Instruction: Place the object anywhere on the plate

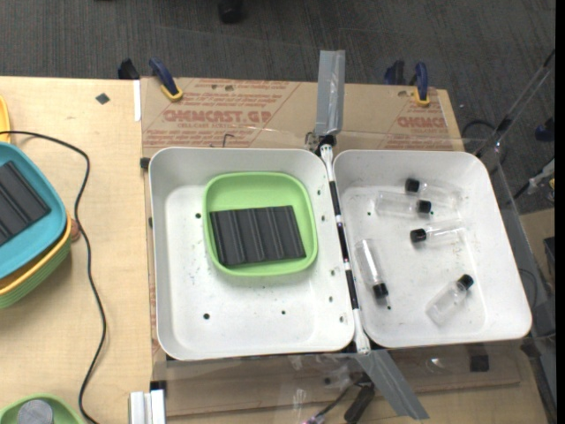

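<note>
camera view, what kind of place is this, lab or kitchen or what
Most likely a lab or workshop test bench, not a kitchen: two white bins sit on cardboard clamped to a bench, the right one holding small clear vials, the left a green plate. Office carpet lies beyond.

one fixed camera, high above, slanting down, both white bins (177, 263) framed

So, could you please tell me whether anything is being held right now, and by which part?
Nothing is seen held: the clear vials lie loose in the right bin, and the green plate sits in the left bin.
</note>
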`<act>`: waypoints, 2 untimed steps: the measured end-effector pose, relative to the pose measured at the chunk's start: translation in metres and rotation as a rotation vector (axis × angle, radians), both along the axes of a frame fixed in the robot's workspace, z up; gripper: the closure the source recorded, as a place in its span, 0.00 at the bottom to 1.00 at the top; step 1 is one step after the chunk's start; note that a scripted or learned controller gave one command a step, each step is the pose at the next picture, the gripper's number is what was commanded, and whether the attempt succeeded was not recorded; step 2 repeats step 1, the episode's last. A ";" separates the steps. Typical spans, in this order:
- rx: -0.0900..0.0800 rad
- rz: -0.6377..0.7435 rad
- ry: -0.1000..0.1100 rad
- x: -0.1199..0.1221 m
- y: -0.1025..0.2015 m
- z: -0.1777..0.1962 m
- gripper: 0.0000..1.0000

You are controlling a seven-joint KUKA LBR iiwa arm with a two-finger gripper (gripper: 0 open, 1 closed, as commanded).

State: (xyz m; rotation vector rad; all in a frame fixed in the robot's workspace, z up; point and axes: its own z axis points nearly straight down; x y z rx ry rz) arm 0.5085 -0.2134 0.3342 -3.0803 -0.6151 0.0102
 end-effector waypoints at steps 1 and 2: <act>0.000 -0.140 0.000 -0.007 -0.009 -0.028 0.00; 0.000 -0.140 0.000 -0.007 -0.009 -0.028 0.00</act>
